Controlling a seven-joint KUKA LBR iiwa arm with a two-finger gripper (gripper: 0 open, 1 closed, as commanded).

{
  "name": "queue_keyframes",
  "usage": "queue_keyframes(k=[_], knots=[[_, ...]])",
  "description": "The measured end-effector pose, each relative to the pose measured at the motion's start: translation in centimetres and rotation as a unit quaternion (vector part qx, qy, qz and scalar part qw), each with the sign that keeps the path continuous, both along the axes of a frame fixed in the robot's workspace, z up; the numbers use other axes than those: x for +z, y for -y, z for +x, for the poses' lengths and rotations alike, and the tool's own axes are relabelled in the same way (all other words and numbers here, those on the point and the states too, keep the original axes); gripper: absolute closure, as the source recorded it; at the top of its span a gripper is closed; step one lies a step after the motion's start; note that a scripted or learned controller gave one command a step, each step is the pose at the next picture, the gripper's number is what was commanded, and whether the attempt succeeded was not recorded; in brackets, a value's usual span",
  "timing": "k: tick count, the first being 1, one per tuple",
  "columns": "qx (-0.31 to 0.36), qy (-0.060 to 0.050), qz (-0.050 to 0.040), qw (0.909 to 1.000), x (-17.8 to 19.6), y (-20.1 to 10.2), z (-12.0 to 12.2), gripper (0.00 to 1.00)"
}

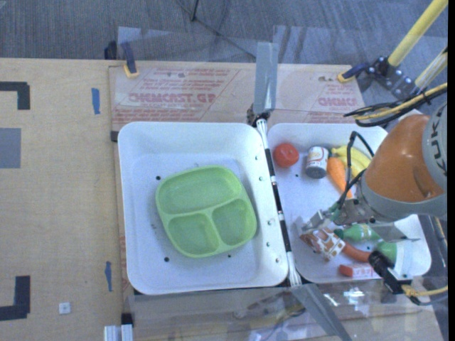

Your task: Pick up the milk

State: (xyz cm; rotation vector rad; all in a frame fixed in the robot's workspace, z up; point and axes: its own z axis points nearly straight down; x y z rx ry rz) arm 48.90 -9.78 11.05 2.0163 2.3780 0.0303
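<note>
gripper [334,215] is hanging over the right bin [306,135], w/ the milk [321,239], a small carton, lying just at its 7 o'clock, apart from it. risk: carrot [355,252] and green bottle [364,233] are crowding the carton at 3 o'clock, so the approach may be snagging a neighbour instead. finger state: cannot tell, arm is hiding them. nothing seen held.
</note>
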Motion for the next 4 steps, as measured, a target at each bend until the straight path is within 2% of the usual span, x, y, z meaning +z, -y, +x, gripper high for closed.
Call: queue_keyframes(k=[1, 2, 3, 4], knots=[[-0.006, 0.004, 0.0021, 1.0, -0.46, 0.1, 0.3, 0.0], [0.066, 0.009, -0.0044, 0.9978, -0.41, 0.09, 0.61, 0.0], [0.24, 0.017, -0.0145, 0.9705, -0.27, 0.05, 1.11, 0.0], [0.221, 0.016, -0.0134, 0.9749, -0.3, 0.07, 0.98, 0.0]])
